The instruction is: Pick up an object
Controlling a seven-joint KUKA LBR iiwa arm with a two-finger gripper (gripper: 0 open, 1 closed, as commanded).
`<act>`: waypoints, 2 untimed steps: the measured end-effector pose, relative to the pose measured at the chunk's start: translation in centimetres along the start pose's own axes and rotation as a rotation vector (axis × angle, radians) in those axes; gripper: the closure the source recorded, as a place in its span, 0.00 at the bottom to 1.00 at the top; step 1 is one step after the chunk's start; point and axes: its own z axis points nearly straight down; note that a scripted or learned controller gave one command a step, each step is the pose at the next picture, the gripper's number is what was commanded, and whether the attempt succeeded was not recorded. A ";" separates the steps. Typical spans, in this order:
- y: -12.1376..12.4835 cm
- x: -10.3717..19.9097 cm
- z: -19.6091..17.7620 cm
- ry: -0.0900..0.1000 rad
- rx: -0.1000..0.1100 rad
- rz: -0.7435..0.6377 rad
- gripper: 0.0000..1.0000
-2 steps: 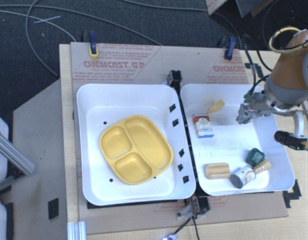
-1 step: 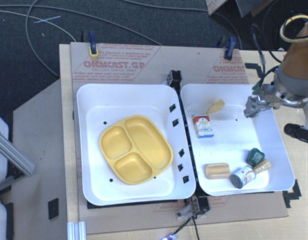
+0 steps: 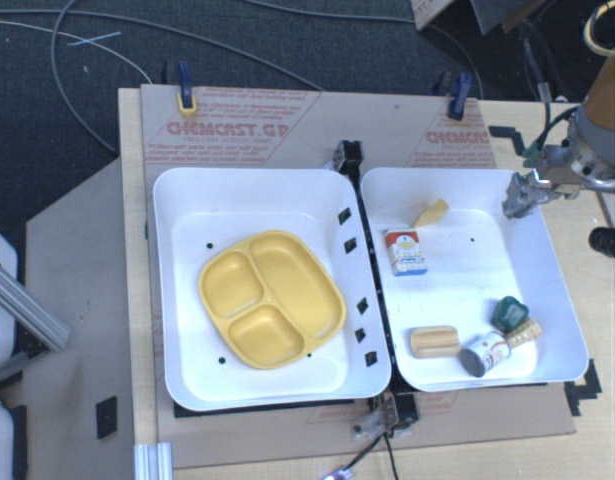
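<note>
The right bin holds several small objects. A small red, white and blue carton lies near its left wall, with a yellow wedge-shaped piece just behind it. Along the front lie a tan block, a grey and white can on its side, a dark green lump and a tan stick. My gripper hangs at the bin's far right rim, apart from every object, with nothing seen in it.
The left bin carries a yellow three-compartment tray. Black clips line the divider between the bins. Two blue clamps pin the cardboard sheet at the back. Cables trail on the dark floor behind.
</note>
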 end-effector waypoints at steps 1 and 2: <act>0.2 4.6 0.0 0.002 0.005 -0.001 1.00; -0.5 10.0 -1.0 0.004 0.006 -0.002 1.00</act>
